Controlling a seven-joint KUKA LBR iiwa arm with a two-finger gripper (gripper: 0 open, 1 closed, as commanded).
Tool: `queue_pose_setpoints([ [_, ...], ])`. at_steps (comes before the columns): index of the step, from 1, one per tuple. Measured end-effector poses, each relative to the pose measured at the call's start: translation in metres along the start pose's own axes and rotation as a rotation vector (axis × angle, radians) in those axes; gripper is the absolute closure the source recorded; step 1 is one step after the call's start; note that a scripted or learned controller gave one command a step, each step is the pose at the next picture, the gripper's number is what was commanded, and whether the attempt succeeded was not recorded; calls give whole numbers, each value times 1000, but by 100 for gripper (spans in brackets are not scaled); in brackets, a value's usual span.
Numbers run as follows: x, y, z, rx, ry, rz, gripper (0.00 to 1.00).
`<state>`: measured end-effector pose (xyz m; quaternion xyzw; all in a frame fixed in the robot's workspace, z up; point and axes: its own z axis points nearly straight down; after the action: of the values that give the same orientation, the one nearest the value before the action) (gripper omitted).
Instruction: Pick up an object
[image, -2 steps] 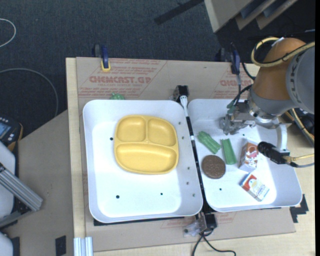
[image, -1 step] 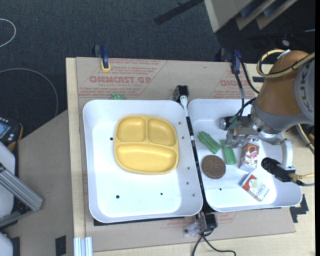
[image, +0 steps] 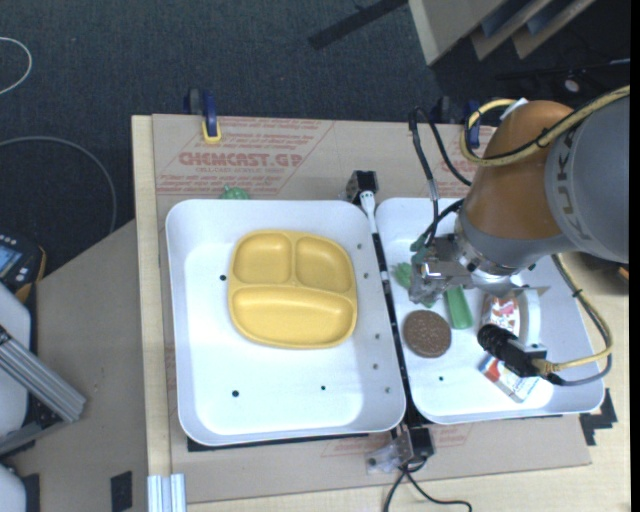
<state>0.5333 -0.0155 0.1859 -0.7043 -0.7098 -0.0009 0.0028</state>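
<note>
The metal two-finger gripper (image: 432, 283) is hanging low in the right white bin (image: 570, 395), grip state untellable, crowding a green plastic stick (image: 458, 307) beside a brown round disc (image: 427, 333); it's risking nudging either aside.

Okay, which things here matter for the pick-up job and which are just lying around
Part of the job:
gripper, low in the right bin
green object beside it
brown disc
red and white packet

Just lying about:
yellow divided plate in the left bin
blue clamp on the board's far edge
</note>
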Motion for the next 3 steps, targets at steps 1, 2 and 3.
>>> queue_pose_setpoints([
  [1, 2, -31, -18, 1, -3, 8, 100],
  [2, 1, -30, -28, -2, -4, 8, 100],
  [3, -84, -57, 21, 5, -8, 18, 100],
])
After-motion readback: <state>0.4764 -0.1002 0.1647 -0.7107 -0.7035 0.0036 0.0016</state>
